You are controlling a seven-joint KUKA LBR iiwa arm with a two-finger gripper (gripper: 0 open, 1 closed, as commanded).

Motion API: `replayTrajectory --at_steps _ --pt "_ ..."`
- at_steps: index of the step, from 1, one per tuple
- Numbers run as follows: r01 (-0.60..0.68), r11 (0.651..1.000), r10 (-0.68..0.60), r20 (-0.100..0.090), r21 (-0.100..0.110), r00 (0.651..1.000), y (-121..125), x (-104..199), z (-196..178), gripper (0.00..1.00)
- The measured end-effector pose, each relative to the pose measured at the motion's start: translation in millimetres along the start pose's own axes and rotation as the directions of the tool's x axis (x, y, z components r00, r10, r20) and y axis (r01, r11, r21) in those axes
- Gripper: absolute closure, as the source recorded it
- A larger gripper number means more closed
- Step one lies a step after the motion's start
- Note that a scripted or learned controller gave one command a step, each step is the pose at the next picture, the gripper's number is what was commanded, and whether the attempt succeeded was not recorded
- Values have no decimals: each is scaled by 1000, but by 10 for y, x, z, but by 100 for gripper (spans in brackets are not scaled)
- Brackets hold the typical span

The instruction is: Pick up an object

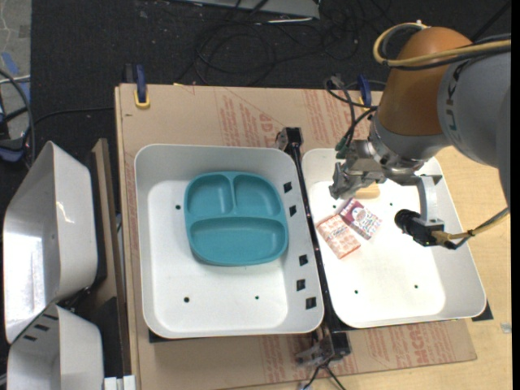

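In the right bin (406,299), near its left wall, lie a pink-and-white packet (338,236) and a purple-and-white packet (361,218), touching each other. A small tan object (370,192) peeks out just behind them, partly under the wrist. My gripper (340,185) hangs over the bin's back left part, just above and behind the packets. Nothing shows between its fingers.
The left bin (162,291) holds a teal divided plate (236,218) at its middle. A row of black clips (302,260) runs along the seam between the two bins. The arm's grey and orange body (431,80) covers the right bin's back edge.
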State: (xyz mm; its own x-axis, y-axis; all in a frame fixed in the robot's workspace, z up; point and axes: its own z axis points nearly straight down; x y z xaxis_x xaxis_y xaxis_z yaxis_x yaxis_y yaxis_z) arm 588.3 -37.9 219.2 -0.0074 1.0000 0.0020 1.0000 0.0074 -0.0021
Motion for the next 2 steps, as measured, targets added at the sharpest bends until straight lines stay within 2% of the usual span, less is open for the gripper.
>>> replayTrajectory --at_steps 1,2 --pt "1 1000 -1 -1 -1 1000 -128 532 -115 100" --pt "0 1000 0 0 1 1000 -351 926 -89 100"
